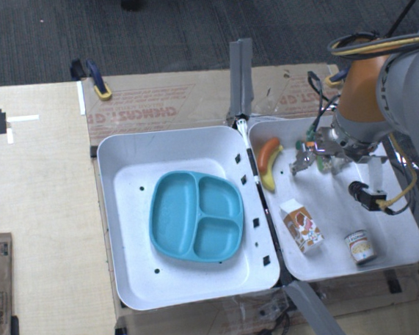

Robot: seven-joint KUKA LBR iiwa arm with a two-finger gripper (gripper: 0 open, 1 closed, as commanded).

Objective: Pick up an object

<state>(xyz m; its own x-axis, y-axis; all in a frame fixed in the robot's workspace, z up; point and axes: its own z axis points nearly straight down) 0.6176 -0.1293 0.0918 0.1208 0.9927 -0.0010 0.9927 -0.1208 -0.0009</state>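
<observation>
The worktop (41, 179) carries two white bins side by side, so that things can go from one to the other. The left bin (123, 230) holds a blue divided plate (196, 216), lying flat in the middle. The right bin (394, 252) holds the loose things, spread well apart, which I think makes each one easier to take alone. The grey arm (401, 86) reaches in from the right, low over the far part of this bin. Its pincer (304, 160) hangs just beside the banana-like fruit (268, 162) that lies along the bin's left wall. Nothing is between its fingers; how wide they stand I cannot tell. The small carton (302, 225) lies nearer, and the little can (360, 246) in the near corner.
</observation>
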